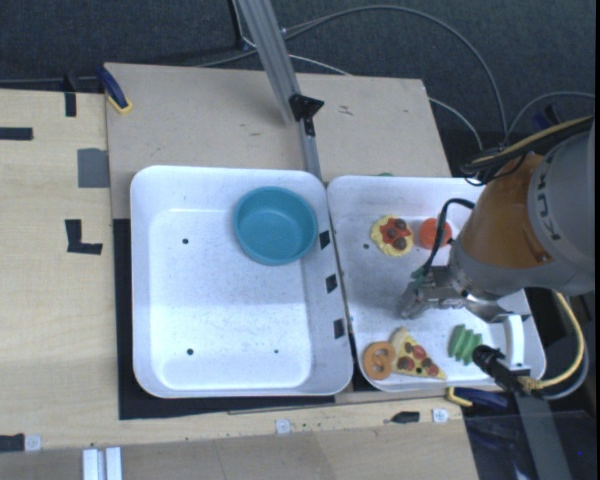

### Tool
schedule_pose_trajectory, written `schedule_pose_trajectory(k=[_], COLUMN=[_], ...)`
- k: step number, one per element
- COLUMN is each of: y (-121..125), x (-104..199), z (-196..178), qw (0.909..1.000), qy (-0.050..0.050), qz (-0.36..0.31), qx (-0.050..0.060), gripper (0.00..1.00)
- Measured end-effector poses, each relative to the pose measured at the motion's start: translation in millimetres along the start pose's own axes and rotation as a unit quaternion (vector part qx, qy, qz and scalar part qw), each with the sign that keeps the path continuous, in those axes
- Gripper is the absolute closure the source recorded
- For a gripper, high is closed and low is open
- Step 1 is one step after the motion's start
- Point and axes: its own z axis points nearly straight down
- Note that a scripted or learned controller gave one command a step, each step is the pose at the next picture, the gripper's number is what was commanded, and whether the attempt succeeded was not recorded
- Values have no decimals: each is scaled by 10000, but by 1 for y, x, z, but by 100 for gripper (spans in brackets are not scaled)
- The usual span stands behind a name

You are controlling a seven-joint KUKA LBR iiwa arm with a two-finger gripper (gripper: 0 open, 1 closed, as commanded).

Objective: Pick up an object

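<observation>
On the pale wooden bench, the right white bin held a small toy pizza slice: seemingly light, stiff, flat, best pinched across its edges. The gripper hovered nearby.

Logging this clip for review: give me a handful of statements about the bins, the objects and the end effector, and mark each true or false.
1. A blue bowl sits in the left bin. True.
2. The end effector is down over the left bin. False: it is over the right bin, near its middle.
3. A pizza-slice toy lies near the front edge of the right bin. True.
4. The blue bowl is clamped in the end effector. False: the bowl rests apart in the other bin.
5. A green object lies in the right bin beside the arm. True.
</observation>
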Motion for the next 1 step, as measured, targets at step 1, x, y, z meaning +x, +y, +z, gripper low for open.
schedule_pose_trajectory(k=[1], y=[2], x=[-10], z=[-50], qw=[10000], qy=[4], qz=[-1], qx=[-1], gripper=[100])
